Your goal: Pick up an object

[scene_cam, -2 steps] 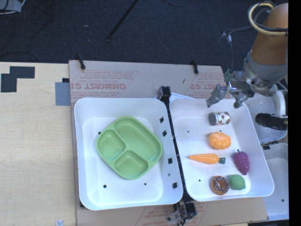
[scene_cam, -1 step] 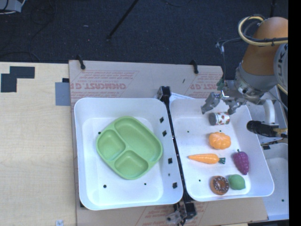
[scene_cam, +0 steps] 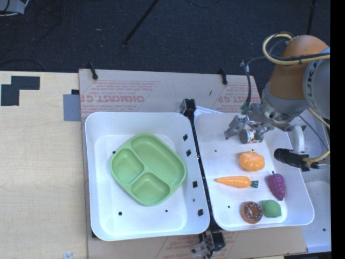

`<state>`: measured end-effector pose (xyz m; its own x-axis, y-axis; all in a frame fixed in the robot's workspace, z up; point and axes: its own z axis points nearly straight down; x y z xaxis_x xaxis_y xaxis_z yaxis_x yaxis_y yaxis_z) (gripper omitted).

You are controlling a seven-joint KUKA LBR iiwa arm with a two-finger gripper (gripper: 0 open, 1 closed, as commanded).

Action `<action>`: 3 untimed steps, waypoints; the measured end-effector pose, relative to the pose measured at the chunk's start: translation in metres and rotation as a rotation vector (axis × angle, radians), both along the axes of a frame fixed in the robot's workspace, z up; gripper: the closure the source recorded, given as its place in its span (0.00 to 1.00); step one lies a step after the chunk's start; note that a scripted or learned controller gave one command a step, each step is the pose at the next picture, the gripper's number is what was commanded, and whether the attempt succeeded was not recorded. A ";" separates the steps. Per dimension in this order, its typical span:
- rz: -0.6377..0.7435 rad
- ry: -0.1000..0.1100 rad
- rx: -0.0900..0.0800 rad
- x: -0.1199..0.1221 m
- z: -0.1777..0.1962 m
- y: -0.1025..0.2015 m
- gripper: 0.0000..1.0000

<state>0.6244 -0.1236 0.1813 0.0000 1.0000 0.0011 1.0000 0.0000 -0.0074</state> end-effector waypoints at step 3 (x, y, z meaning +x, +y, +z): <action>0.001 -0.010 -0.001 0.007 0.012 -0.001 1.00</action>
